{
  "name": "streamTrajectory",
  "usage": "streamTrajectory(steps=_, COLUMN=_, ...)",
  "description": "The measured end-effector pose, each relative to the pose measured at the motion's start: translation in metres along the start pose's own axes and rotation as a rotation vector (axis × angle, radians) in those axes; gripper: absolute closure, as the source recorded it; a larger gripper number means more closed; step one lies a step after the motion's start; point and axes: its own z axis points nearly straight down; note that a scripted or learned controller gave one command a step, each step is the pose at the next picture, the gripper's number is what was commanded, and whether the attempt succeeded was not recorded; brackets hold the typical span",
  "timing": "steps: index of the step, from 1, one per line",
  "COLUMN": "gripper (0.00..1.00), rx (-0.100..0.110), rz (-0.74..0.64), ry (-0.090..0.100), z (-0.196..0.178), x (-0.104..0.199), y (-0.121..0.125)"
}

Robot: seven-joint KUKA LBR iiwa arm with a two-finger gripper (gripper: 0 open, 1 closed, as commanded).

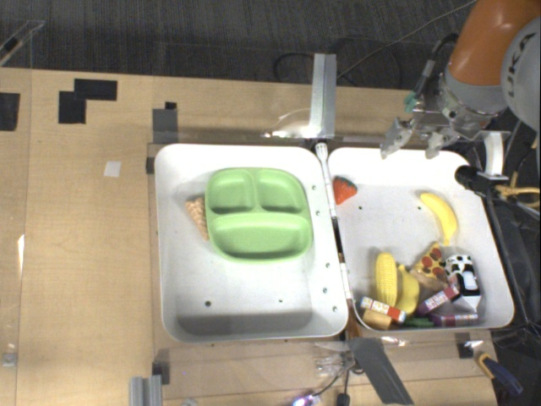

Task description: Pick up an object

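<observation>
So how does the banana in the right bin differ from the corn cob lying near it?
The banana is curved and smooth; the corn cob is straight and ribbed. The banana lies alone on bare bin floor, towards the far right side; the corn cob sits at the edge of the toy pile near the bin's front, touching other pieces. Both are yellow toy foods in the right bin, neither near the tool.

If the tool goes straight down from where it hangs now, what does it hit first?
Most likely bare floor at the back edge of the right bin, near its rim. The tool hangs above that far edge; the strawberry and banana lie off to either side. Depth is unclear.
</observation>
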Motion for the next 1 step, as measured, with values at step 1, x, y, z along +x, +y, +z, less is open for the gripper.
streamTrajectory(steps=1, gripper=0.0, rx=0.0, rz=-0.136, ry=-0.001, z=0.1118, x=-0.0402, y=-0.0162)
